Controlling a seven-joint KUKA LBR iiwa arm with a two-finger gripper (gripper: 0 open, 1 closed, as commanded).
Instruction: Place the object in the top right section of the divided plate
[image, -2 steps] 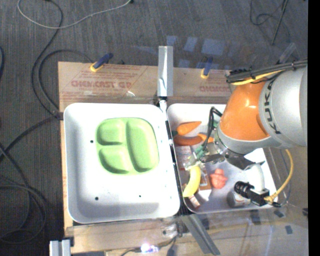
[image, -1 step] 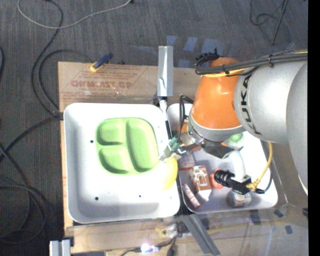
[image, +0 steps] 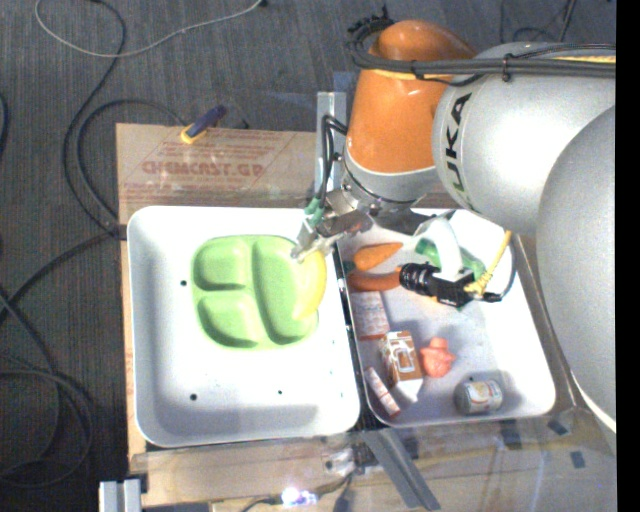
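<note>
Colours on the bench: greens, white, orange, yellow

The moulded divided plate (image: 250, 292) is light green in a glossy white shallow bin (image: 160, 400); a pale yellow object (image: 314, 280) lies on its right side. The right white bin (image: 530, 370) holds an orange carrot-shaped piece (image: 378, 256), a salmon-pink lump (image: 436, 356) and a dull grey can (image: 479, 395).

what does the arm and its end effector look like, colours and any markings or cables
The arm is bulky, rounded and glossy light grey, with a broad orange band above the wrist and black "KUKA" lettering partly visible on its side. Thin dark cables run across the top of the orange section. The end effector is small and metallic grey with a touch of green.
</note>
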